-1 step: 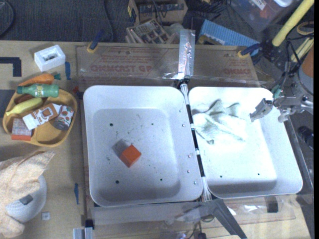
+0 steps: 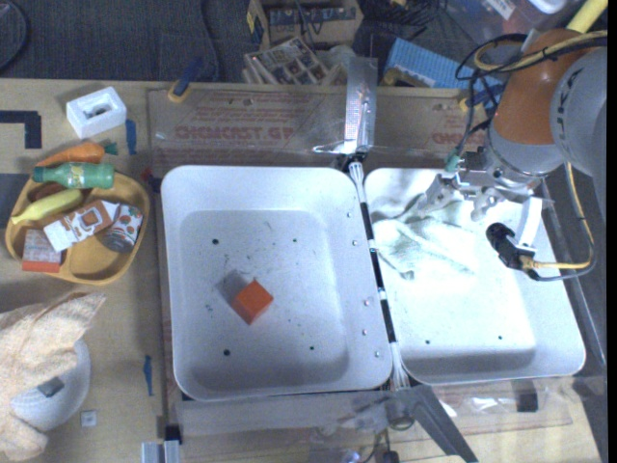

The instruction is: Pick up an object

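Note:
An orange cube (image 2: 254,301) lies in the left bin (image 2: 193,201), a little left of its middle. A crumpled white cloth (image 2: 420,240) lies in the far left part of the right bin (image 2: 540,355). My gripper (image 2: 465,197) hangs over the far end of the right bin, just above and to the right of the cloth, under the grey wrist with the orange band. It is well away from the cube. Nothing visible hangs from it.
A black cable with a yellow end (image 2: 511,245) loops from the wrist over the right bin. A yellow bowl (image 2: 100,265) of toy food sits left of the bins, with a white box (image 2: 96,112) behind it and a beige cloth (image 2: 39,345) in front.

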{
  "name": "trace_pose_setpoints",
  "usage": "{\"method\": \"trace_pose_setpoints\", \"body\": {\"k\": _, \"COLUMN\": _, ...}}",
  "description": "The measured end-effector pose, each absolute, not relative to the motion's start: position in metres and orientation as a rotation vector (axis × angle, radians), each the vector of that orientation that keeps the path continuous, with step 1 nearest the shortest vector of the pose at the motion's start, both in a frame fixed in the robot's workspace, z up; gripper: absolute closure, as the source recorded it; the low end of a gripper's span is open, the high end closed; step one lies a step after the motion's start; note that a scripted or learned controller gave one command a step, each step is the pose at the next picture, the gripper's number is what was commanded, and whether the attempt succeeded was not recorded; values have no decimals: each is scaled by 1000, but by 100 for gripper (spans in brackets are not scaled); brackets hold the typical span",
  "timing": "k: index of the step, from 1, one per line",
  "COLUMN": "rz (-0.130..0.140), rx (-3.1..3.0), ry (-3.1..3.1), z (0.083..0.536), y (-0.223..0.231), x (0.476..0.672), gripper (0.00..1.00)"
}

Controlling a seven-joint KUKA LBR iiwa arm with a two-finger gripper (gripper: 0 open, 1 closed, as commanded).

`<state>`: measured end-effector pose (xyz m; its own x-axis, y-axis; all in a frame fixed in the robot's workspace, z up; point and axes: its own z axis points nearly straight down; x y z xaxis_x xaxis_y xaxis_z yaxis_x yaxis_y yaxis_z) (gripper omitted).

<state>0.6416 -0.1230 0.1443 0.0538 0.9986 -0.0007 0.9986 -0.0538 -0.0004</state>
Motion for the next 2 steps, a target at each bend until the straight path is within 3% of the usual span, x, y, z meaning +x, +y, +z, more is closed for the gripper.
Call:
{"method": "trace_pose_setpoints", "body": {"k": 1, "rz": -1, "rx": 2280, "ry": 2161, "z": 145, "y": -123, "x": 642, "gripper": 0}}
{"method": "trace_pose_setpoints", "body": {"k": 2, "rz": -2, "rx": 2275, "ry": 2164, "z": 125, "y": -193, "x": 667, "gripper": 0}}
